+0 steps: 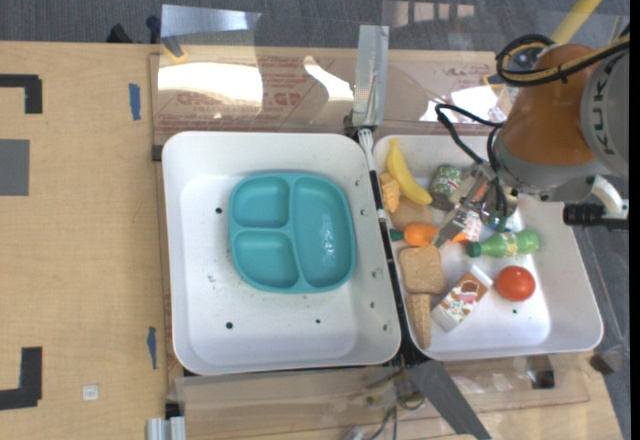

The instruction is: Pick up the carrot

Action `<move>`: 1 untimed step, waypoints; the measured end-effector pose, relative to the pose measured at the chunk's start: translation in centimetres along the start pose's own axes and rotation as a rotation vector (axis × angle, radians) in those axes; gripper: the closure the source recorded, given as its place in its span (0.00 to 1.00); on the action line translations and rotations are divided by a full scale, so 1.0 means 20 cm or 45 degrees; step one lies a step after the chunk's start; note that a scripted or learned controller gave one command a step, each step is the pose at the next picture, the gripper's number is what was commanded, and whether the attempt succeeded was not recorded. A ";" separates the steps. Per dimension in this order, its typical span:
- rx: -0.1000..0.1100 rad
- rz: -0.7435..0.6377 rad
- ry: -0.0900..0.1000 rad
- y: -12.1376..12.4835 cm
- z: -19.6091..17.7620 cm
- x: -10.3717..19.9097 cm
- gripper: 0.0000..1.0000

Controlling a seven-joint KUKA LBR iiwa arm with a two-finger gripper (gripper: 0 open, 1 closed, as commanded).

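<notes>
The carrot [421,234], small, stiff and probably slick plastic, is seen just beside the gripper [458,225], touching the bread slice [421,268]. Finger spread cannot be told. A mid-body pinch across it is judged best.

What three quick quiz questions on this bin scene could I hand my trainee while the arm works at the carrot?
1. True or false: the teal plate lies in the left bin.
2. Which item lies nearest the tool: A banana, B carrot, C tomato?
3. Fill in: the juice carton lies between the bread slice and the ____.

Key: 1 true. 2 B; the tool's tip is at the carrot's right end. 3 tomato.
</notes>
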State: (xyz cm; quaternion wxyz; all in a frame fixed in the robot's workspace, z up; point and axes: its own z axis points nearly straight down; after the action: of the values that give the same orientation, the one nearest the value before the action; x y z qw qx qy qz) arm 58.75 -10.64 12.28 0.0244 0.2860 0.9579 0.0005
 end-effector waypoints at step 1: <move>0.009 0.298 0.021 0.00 0.09 0.05 0.00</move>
State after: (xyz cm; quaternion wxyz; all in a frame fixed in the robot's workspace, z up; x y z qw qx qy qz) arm 58.04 -10.14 10.48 0.0152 0.3960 0.9181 0.0026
